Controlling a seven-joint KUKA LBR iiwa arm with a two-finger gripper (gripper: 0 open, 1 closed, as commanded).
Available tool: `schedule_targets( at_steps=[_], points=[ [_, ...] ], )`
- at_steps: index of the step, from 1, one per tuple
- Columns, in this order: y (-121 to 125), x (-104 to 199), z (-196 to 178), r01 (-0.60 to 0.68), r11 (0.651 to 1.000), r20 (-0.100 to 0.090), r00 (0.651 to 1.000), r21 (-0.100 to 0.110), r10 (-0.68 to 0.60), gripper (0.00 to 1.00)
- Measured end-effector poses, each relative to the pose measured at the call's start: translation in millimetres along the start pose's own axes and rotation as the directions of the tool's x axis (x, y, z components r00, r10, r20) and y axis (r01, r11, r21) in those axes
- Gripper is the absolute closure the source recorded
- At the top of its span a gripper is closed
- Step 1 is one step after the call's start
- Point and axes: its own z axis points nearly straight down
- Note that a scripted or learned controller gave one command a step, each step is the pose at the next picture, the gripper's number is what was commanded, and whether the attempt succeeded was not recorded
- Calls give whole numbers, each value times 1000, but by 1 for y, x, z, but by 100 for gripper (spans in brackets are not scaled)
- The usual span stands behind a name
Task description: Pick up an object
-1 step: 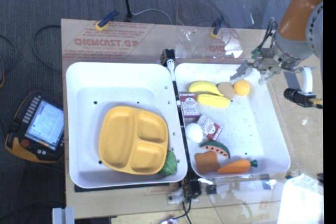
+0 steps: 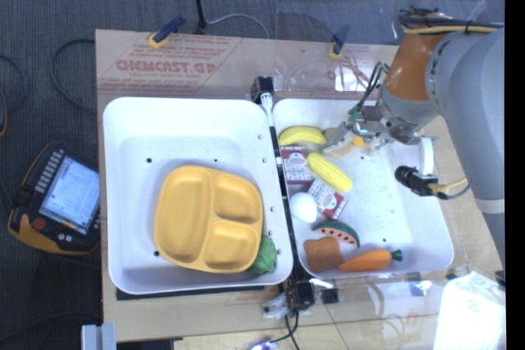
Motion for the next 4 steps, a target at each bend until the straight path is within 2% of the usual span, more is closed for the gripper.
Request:
schedule_targets(
  at_steps=[1,2,3,4],
  points=[
    [-44,51,3,-150,988,13,989,-28,150,0],
    [-101,51,4,-462,887,-9,887,-18,462,0],
    [-128,58,4,-563,826,-9,827,-23,563,0],
    [-129,57,-3,-561,827,-5,828,-14,561,100]
  ],
)
